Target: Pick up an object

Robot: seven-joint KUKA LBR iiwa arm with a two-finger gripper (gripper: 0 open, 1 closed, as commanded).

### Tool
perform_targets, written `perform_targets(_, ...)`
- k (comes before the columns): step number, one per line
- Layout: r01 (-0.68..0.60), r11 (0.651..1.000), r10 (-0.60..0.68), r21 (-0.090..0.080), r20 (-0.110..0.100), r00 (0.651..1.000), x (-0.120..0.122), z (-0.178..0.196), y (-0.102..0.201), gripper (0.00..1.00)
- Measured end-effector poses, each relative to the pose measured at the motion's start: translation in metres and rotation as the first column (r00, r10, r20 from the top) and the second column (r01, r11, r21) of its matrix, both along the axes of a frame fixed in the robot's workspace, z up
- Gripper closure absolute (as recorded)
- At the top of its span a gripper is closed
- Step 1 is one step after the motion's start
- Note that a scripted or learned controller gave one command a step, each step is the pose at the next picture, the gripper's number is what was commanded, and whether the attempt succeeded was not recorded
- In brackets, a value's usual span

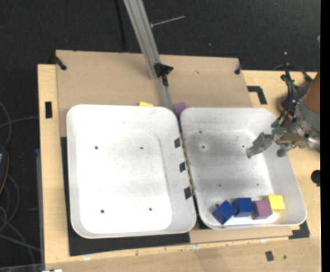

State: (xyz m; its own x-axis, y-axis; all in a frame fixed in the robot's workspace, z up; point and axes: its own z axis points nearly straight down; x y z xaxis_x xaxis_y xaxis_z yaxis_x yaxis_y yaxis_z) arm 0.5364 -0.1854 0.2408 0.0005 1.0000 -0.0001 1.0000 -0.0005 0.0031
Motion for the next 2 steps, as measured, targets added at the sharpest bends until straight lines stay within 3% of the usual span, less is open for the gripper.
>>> perform_targets(1,-0.009,1.000,0.009,-0.001,0.007,1.000,-0.008,0.073,0.059,0.00)
perform_targets(2,-0.008,1.000,0.008,0.000,-0.002,1.000,-0.001,0.049,0.121,0.00)
